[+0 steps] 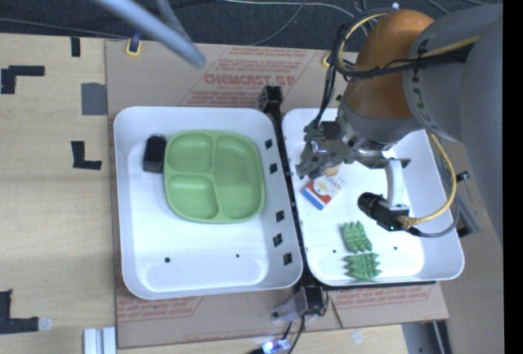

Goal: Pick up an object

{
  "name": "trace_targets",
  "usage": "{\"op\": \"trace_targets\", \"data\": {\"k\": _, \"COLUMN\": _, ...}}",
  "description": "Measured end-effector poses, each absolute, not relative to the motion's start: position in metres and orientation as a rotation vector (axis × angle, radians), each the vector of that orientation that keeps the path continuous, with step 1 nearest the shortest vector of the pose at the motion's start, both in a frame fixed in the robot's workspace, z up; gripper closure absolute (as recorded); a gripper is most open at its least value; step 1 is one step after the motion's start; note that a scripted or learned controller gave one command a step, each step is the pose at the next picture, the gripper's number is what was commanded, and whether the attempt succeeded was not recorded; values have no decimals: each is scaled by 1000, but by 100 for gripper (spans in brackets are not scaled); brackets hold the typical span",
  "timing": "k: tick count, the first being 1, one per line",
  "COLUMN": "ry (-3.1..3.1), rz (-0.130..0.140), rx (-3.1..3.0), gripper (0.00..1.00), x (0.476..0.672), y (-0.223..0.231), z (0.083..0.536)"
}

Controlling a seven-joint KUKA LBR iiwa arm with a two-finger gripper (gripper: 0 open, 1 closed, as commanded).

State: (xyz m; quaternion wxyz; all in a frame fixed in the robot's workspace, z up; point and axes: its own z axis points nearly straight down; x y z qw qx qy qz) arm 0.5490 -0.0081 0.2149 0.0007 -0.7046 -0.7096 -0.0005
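The grey arm with the orange band reaches from the frame's right over the right white bin; its two-finger gripper hangs near that bin's left wall, state cannot be told. Just below it lies a small red, white and blue card. Two green ridged pieces lie lower. The left white bin holds a green divided plate and a black block.

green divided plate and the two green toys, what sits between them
In the camera view, the black-clipped bin walls and a small red-and-blue packet lie between the plate and toys.
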Motion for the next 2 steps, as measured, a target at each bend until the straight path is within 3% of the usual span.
{"op": "trace_targets", "data": {"k": 2, "ry": -2228, "rz": 1, "rx": -2212, "gripper": 100, "x": 565, "y": 90, "z": 210}}
